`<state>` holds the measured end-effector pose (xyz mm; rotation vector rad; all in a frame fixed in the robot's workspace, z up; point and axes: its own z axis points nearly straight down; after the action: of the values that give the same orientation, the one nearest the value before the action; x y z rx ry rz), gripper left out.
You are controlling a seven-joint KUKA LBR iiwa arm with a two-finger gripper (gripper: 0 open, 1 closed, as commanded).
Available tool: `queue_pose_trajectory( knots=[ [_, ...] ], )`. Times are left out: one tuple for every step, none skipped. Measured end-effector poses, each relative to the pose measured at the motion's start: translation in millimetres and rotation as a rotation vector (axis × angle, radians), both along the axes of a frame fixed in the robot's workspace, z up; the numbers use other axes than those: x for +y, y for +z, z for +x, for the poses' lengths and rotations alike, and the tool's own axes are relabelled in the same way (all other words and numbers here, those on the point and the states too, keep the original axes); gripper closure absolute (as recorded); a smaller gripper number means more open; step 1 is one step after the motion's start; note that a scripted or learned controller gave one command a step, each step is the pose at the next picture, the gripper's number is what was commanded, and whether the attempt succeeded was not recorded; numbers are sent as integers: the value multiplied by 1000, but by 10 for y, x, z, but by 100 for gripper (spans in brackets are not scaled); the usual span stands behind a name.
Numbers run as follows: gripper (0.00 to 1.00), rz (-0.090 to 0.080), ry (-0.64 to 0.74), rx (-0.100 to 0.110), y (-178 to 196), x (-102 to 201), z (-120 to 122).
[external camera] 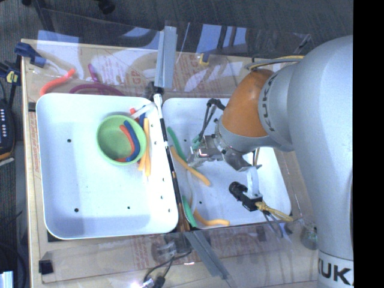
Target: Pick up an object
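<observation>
- Grey arm with its orange band reaches over the right bin; the hand sits low near that bin's left wall, and whether it is open or closed cannot be told.
- White bins number two, side by side on the table.
- Left bin carries one green bowl near its right wall, with coloured strips inside.
- Right bin holds the likeliest target, a yellow strip just beside the hand; one more yellow strip lies at the front edge.
- Best, I judge, to descend straight onto the strip, clear of the wall.
</observation>
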<state>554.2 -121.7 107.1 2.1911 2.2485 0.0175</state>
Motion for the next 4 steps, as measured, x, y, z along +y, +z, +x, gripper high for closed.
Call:
queue_pose_trajectory(
  knots=[
    [0, -6, 24, 13, 298, 97, -508],
    [0, -6, 111, 3, -76, 40, -747],
    [0, -6, 53, 10, -141, 219, -488],
    [100, -7, 57, 13, -49, 210, -492]
  ],
)
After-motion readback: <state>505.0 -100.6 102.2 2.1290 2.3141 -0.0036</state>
